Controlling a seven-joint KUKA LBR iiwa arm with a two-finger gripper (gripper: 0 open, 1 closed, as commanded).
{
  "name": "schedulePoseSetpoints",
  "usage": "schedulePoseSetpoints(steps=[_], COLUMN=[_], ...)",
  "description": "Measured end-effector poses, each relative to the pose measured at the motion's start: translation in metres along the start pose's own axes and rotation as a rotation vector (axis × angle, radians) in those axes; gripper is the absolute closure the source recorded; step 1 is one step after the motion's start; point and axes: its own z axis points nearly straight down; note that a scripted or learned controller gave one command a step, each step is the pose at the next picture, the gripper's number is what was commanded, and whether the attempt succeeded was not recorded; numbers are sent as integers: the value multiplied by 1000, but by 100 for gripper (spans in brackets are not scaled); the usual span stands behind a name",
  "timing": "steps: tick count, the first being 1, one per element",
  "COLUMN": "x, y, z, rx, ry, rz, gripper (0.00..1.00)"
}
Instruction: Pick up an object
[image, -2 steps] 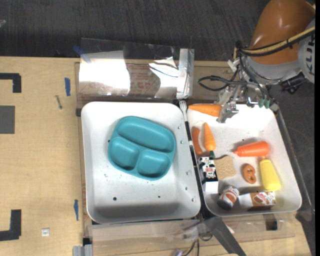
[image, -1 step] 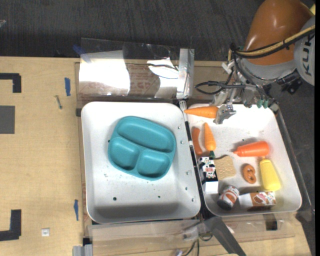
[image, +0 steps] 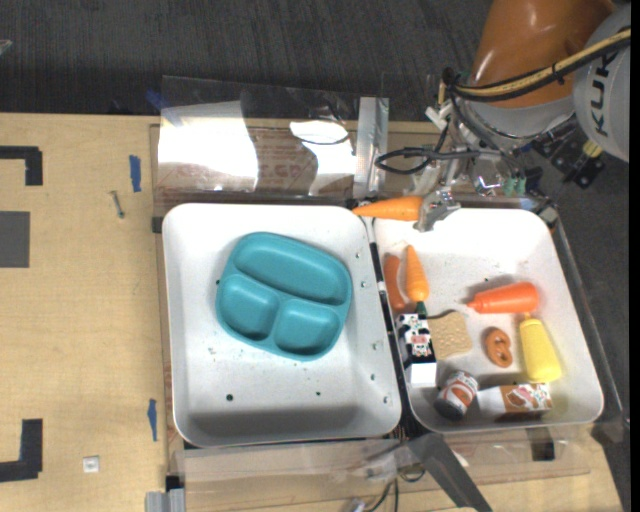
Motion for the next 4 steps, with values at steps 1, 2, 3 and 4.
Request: schedulePoseSetpoints(steps=[1,2,3,4], x=[-2,1,0,1], y=[13,1,0,3], z=[0,15,12,23], rx=[-1,-3,-1,-3], ry=[0,7,4,8], rz=[-184,-266,-348,-369], gripper=[100,100,100,100])
